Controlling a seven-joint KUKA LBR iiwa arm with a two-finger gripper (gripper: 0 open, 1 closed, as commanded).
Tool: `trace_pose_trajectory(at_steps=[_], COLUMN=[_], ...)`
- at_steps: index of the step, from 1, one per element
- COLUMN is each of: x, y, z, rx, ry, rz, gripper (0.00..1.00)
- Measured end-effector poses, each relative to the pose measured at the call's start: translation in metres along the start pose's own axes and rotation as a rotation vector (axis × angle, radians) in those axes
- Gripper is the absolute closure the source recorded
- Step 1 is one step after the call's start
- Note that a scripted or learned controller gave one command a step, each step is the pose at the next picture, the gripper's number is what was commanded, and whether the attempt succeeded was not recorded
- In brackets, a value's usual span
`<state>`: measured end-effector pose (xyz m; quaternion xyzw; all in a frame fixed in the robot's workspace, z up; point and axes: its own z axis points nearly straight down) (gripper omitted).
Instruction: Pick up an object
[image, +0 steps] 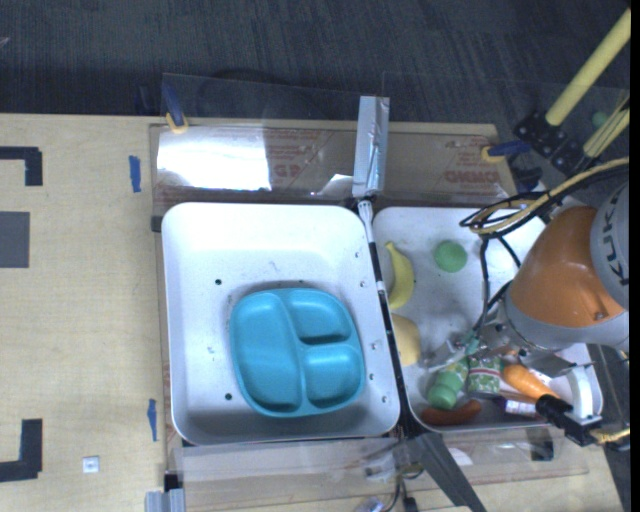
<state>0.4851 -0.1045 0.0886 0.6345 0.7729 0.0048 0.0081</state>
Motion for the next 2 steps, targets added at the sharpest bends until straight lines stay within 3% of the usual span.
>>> trace_pose_trajectory(at_steps=[1,2], x=[0.000,0.041], y=[0.004,0.042], z=[-0.012,-0.136], rx=[-0.010,0.014], ry=[-0.002,0.005], rz=[0.001,0.209], gripper=[1.00,1.00])
